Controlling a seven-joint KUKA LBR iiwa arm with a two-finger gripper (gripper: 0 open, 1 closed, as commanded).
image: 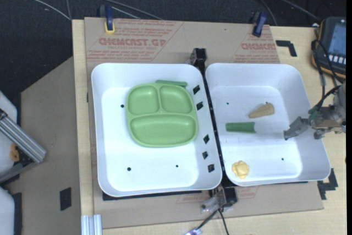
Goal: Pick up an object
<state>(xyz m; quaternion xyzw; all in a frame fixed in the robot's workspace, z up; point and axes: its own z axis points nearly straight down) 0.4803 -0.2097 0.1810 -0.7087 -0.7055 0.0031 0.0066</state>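
Two white bins are set side by side on the bench (165,36). In the left bin (110,173) a green divided plate (162,116) is laid flat, w/ a green strip (171,83) just behind its far edge. In the right bin (308,168) are seen a tan wedge (262,110), a green stick (240,127) near it, and a yellow lump (240,169) by the front wall. The claw (291,130) is seen at the right wall, apart from all 3; nothing is seen between its fingers; spread or pressed together can't be told.

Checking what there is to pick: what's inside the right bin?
In the right bin: a tan wedge, a green stick and a yellow lump. The gripper reaches over its right rim, covering a bit of floor.
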